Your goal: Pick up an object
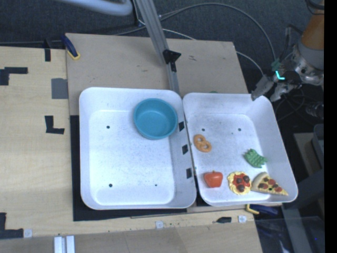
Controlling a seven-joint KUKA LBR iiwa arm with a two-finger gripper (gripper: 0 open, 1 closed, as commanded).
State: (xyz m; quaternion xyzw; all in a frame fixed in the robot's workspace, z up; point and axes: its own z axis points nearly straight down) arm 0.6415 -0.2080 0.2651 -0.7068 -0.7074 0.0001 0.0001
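The right bin (231, 121) holds several toy foods. A brown pretzel (202, 143) lies near its left wall, and a green leafy piece (255, 158) rests by the right wall. Along the front sit a red tomato (213, 179), a small round pizza (239, 183) and a pizza slice (269, 184). A blue bowl (155, 118) stands at the back of the left bin (126, 188). My gripper (265, 90) hangs over the back right corner of the right bin, above its rim and well apart from every toy, with nothing seen between its fingers.
A slanted metal pole (158, 36) rises from the divide between the bins toward the top. Cables (247, 51) loop behind the right bin. The arm's wrist (310, 51) stands at the right edge. Bare floor shows in the left bin's front half.
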